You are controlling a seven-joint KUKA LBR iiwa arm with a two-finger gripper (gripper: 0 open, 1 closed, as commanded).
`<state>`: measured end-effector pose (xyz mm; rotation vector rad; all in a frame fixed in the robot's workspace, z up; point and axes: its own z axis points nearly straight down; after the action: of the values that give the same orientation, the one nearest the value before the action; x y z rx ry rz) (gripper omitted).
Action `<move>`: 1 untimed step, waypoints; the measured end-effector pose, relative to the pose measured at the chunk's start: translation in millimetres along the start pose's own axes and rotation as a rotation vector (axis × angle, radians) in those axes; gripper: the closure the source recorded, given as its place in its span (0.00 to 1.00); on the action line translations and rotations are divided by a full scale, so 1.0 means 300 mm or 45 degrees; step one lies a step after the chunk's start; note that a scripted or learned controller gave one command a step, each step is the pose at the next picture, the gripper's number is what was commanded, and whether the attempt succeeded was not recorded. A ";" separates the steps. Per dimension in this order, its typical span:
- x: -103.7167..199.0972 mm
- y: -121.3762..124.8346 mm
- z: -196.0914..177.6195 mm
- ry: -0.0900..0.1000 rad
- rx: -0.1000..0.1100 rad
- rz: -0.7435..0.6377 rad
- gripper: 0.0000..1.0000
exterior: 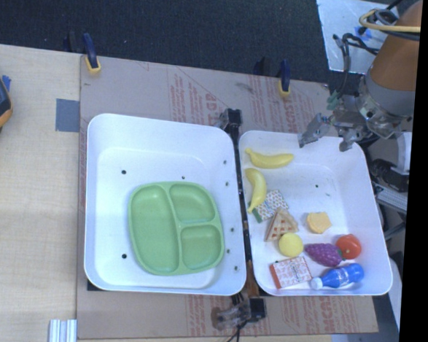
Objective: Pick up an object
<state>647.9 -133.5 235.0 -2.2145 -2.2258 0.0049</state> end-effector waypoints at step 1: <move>0.080 -0.110 0.251 0.000 0.004 0.001 0.00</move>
<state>614.4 -109.7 159.8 -2.2144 -2.2231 0.0080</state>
